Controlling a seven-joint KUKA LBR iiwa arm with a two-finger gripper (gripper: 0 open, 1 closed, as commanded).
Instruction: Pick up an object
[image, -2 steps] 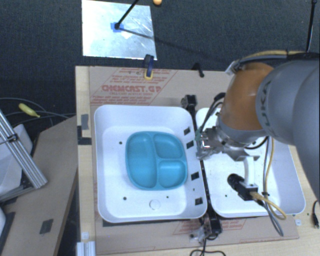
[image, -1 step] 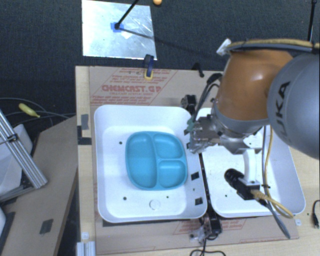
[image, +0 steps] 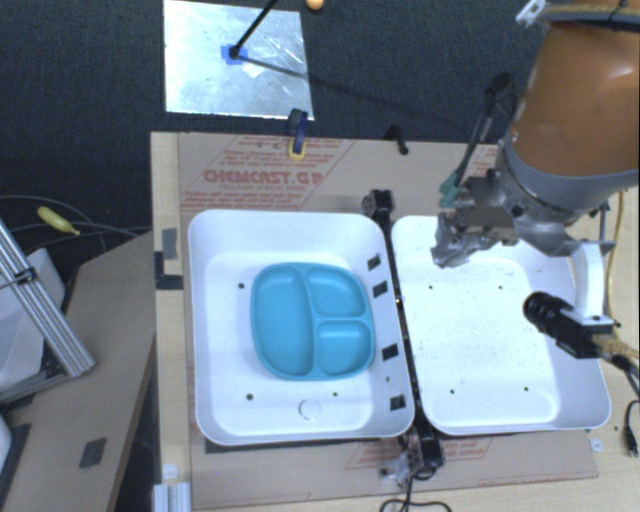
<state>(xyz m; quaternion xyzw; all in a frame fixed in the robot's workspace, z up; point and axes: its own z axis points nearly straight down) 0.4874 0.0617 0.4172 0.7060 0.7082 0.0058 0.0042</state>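
A light blue divided plate (image: 308, 320) lies flat in the middle of the left white bin (image: 215, 300). My gripper (image: 452, 250) hangs over the far left corner of the right white bin (image: 500, 400), well to the right of the plate and apart from it. The fingers point down toward the bin floor, and I see nothing between them. The bulky orange and grey wrist above hides part of the gripper.
A black clamp bar (image: 392, 300) runs between the two bins. A black cylindrical part (image: 560, 322) juts in over the right bin's right side. A shiny metal sheet (image: 235, 60) lies beyond the bench, and an aluminium frame (image: 35, 310) stands at the left.
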